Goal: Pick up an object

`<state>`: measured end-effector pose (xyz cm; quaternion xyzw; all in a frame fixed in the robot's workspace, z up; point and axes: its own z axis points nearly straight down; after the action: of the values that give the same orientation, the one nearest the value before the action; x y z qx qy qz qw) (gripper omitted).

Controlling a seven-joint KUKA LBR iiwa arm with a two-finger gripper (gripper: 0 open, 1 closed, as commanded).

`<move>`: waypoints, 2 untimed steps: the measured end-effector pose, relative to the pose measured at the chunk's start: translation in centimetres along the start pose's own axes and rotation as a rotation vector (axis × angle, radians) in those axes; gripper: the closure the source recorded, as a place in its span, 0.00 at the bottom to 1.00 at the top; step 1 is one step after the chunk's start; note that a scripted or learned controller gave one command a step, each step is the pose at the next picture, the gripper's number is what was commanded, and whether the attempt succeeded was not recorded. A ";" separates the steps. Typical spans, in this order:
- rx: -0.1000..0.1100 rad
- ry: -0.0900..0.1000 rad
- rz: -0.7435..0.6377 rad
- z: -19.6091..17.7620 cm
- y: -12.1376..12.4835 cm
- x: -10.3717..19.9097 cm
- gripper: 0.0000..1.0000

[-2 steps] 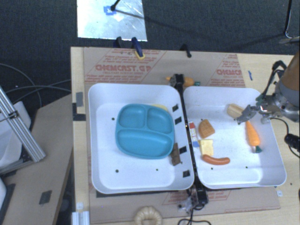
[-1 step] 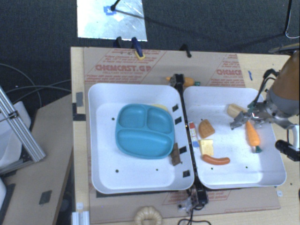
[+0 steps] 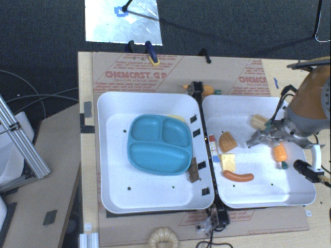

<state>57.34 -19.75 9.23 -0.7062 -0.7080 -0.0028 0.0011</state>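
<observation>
Sausage (image 3: 238, 176) lies lengthwise left-right in right bin (image 3: 269, 198); end effector (image 3: 253, 140) state unclear.

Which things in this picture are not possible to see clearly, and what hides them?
- Gripper, camera view: its fingers are small and dark over the right bin; open or shut cannot be told.
- Arm: cut off by the right edge.
- Yellow object in the left bin: mostly hidden behind the blue plate.
- Brown item beside the plate: too small to identify.
- Ring-shaped object: cut off by the bottom edge.
</observation>
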 end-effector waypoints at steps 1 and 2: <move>0.002 0.000 -0.004 0.7 0.2 0.3 0.00; -0.003 -0.004 -0.003 -0.4 0.3 0.2 1.00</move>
<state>57.60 -19.60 9.60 -0.7051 -0.7091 -0.0024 -0.0014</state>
